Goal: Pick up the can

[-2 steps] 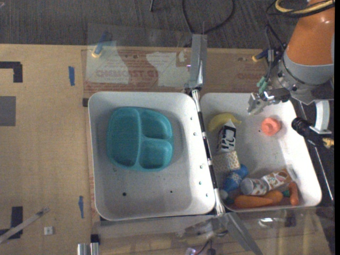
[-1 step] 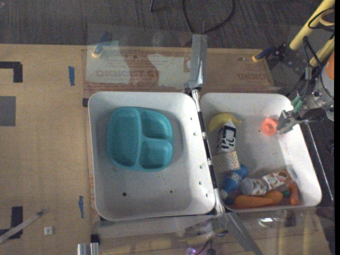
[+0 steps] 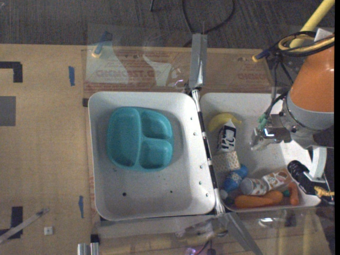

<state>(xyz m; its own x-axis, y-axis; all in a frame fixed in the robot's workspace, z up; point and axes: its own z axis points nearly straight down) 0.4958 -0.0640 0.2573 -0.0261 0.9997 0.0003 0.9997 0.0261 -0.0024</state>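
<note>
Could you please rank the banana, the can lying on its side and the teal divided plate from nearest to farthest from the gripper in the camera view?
From the gripper, over the right bin:
1. Banana, at the right bin's back-left, just left of the gripper.
2. Can, lying along the right bin's front, below the gripper; a little farther.
3. Teal divided plate, in the left bin, clearly farthest.

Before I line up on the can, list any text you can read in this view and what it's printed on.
Faint mirrored lettering on the clear plastic sheet behind the bins: too washed out to read.
Black-and-white small carton: markings blurred.
Label on the lying can: too small to read.
Nothing legible.
</note>
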